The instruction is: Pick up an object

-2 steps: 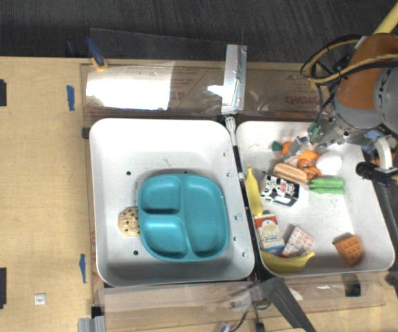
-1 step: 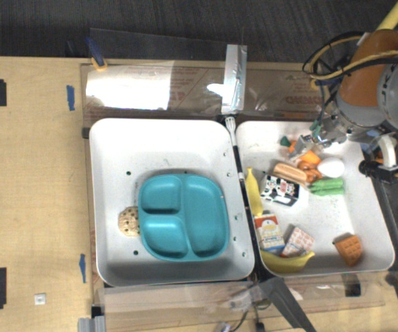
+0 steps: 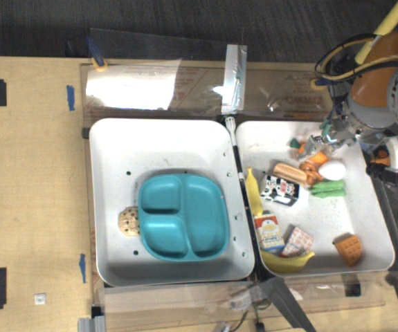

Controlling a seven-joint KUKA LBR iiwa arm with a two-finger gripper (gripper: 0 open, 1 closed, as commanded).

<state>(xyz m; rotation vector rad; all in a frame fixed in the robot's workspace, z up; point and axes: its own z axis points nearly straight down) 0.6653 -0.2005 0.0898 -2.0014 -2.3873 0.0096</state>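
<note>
I see the gripper [image 3: 321,139] just above the orange toy [image 3: 314,162], near the right bin's [image 3: 375,206] back wall.

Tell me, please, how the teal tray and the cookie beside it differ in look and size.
The teal tray is much larger than the cookie. The tray is smooth, plain teal, with rounded corners and three compartments; the cookie is round, tan and speckled. The tray lies mid-bin, while the cookie sits against its left edge, near the bin's wall. Both lie flat in the left bin.
</note>
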